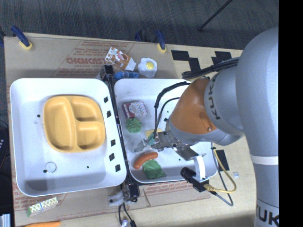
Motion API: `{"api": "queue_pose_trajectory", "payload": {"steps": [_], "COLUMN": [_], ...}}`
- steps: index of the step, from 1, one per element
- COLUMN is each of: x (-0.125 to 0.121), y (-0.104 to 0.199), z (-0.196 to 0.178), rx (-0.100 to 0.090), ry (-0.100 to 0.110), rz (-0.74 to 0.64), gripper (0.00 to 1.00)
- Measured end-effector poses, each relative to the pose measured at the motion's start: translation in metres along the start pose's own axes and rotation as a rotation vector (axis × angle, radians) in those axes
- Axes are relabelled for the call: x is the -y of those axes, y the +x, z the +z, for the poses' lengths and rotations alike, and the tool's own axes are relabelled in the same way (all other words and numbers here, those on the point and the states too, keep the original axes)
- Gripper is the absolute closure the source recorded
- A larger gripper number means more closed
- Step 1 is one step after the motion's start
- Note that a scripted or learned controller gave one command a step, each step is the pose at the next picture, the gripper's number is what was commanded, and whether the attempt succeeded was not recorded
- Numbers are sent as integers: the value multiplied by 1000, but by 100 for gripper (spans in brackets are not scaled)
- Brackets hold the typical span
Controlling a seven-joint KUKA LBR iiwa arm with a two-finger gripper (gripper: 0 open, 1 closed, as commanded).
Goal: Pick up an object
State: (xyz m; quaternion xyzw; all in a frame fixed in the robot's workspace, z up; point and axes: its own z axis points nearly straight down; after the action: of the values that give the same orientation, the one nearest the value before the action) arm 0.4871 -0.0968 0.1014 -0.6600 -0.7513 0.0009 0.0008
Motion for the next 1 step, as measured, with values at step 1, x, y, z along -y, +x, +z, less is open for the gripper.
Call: {"api": "queue_pose_trajectory", "payload": {"steps": [1], "x": [11], "y": [0], "z": [10], "rx": [-3], "ry": [1], "rz": [-209], "gripper": [0]}}
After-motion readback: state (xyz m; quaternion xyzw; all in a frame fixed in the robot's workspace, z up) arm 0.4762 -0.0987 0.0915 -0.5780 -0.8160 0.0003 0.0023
